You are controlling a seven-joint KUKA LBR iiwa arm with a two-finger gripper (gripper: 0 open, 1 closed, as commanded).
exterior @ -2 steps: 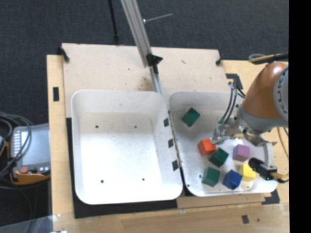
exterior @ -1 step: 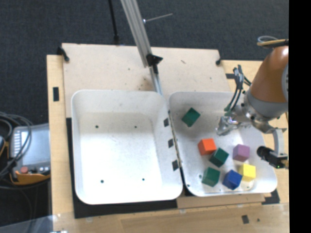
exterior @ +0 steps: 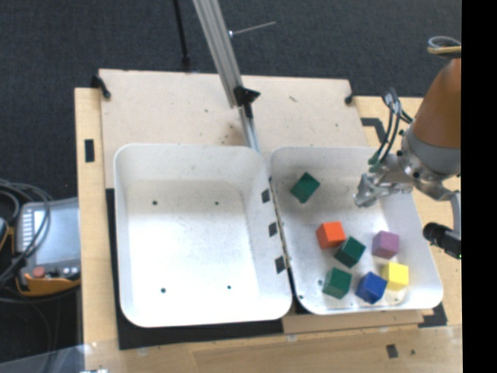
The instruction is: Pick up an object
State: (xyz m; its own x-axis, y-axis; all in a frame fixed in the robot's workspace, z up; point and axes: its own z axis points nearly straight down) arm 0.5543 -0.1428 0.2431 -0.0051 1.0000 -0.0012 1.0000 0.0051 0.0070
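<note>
Over the right bin (exterior: 304,301), near its upper middle, my tool (exterior: 365,194) hangs low above bare white floor, and I cannot tell how it stands — it reads as one small grey knot from this slant. Nothing is in it that I can see.

Any block will do, and the lone green block (exterior: 305,187) looks the best bet to me: it lies just left of my tool, well apart from the others, tilted so its corners point up and down the bin. I would turn the wrist to meet two flat faces rather than two corners, come down straight over its middle, and close only once I am low enough to take the sides and not the top edges.

The rest sit crowded toward the near right corner — an orange block (exterior: 331,234) touching a dark green block (exterior: 351,251), a purple block (exterior: 385,244) near the right wall, then another green block (exterior: 338,282), a blue block (exterior: 372,287) and a yellow block (exterior: 397,274) pressed close together along the near rim. Going in there risks nudging a neighbour or wedging against the wall.

All look like small hard cubes, matte and painted, sharp-edged; I judge them light and apt to skid. Both bins are shallow, smooth white trays with rounded corners, the left bin (exterior: 155,305) speckled with a few dark spots. They rest on a pale board worktop (exterior: 171,107), from which a slanted aluminium rail (exterior: 217,41) rises.
</note>
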